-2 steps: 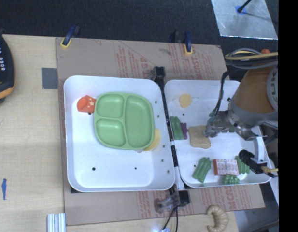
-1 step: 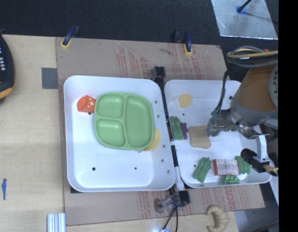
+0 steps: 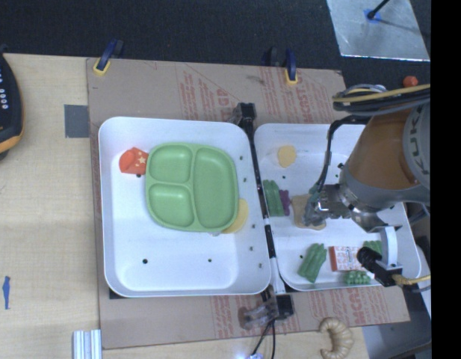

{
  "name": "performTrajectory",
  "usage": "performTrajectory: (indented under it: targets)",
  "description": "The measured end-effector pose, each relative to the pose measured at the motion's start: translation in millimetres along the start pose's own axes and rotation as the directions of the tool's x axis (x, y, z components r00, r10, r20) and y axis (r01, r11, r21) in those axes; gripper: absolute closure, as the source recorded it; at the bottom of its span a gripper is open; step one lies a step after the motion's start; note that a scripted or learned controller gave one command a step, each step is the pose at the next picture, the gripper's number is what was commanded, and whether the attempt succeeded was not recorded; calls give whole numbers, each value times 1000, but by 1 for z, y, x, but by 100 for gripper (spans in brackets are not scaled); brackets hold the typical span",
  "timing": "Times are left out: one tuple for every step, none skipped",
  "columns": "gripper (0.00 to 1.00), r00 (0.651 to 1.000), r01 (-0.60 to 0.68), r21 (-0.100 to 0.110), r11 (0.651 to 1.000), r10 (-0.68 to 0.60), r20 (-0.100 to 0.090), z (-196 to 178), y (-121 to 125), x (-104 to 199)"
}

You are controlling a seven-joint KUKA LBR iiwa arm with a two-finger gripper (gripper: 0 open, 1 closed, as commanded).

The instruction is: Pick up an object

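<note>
Arm point(image 3: 387, 155) comes in from the right, low over the right bin point(image 3: 305, 134). Gripper point(image 3: 314, 212) sits near that bin's middle, pointing down. Finger state: cannot tell, too small and dark against the wrist. Nothing visibly between them.

Relative to gripper:
- green block point(image 3: 272, 197) just left of it, upright-ish along the bin's left wall, with a small purple piece point(image 3: 285, 200) touching its right side.
- tan patch point(image 3: 299, 217) right at the gripper tip, partly hidden; could be touching, unclear.
- yellow disc point(image 3: 287, 155) up and left, apart from it, flat on the bin floor.
- green toy point(image 3: 313, 262) below, slightly left, lying at a slant near the bin's front.
- red-white packet point(image 3: 344, 257) below and right, just beside the green toy.
- small green studded piece point(image 3: 356, 278) further below right, at the front rim, next to a black part point(image 3: 370, 262) of the arm.

Left bin point(image 3: 178, 275), well left of gripper: green divided plate point(image 3: 191, 187), three compartments, in the upper half. Red item point(image 3: 131, 161) touches the plate's left edge. Yellow thing point(image 3: 240, 215) pokes out under the plate's right lower edge, mostly hidden.

Outside the bins: blue-yellow clamps point(image 3: 106, 55) on the cardboard's point(image 3: 178, 88) back edge, a black-orange pendant point(image 3: 1, 103) far left, tan curled object point(image 3: 336, 336) below the right bin.
</note>
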State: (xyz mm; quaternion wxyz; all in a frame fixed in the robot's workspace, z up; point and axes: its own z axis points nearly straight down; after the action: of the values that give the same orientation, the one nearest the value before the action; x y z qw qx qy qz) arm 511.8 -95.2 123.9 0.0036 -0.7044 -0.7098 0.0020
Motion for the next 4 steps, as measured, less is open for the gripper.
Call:
performTrajectory:
  targets:
    - [100, 1000, -1, -1, 1000, 1, 2, -10, 1, -3]
    - [100, 1000, 1, 1, 1000, -1, 3, -20, 1, -3]
    - [0, 1000, 3, 1, 1000, -3, 3, -20, 1, -3]
    - [0, 1000, -4, -6, 1000, 4, 4, 34, 31, -21]
